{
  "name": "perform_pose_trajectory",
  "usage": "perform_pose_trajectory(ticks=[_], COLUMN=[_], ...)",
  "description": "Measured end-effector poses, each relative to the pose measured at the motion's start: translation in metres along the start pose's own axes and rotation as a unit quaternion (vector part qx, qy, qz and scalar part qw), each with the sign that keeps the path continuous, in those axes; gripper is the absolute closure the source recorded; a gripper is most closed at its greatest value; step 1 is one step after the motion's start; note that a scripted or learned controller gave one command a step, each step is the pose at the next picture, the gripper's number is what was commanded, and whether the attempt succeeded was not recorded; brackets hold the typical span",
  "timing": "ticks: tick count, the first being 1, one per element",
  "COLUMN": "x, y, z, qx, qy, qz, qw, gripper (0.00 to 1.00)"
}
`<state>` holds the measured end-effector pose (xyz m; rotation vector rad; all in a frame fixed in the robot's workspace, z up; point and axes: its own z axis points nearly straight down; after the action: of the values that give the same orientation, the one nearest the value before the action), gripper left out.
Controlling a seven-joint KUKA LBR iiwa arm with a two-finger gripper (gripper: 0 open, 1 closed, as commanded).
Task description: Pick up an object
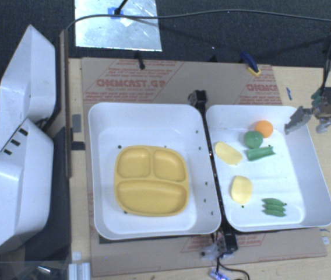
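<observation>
Orange ball (264, 128) and green ball (253, 139) touch at the right bin's (314, 174) far side, so I fear my hand (308, 121), fingers apart and empty over the right rim, nudges both away instead of gripping one.

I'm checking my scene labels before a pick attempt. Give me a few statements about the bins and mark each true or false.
1. The yellow tray lies in the left bin. True.
2. The orange ball sits in the left bin. False: it is in the right bin, touching the green ball.
3. The gripper holds the orange ball. False: it is at the right bin's far right rim, apart from the ball.
4. The pea pod lies near the right bin's front. True.
</observation>
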<state>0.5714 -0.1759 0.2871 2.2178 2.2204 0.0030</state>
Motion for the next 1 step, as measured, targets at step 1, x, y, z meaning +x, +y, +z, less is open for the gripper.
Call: perform_pose_trajectory(ticks=[1], x=[0.0022], y=[0.0483], z=[-0.0415], qx=[-0.001], qy=[0.0], qz=[-0.001], qw=[1.0], gripper=[0.0])
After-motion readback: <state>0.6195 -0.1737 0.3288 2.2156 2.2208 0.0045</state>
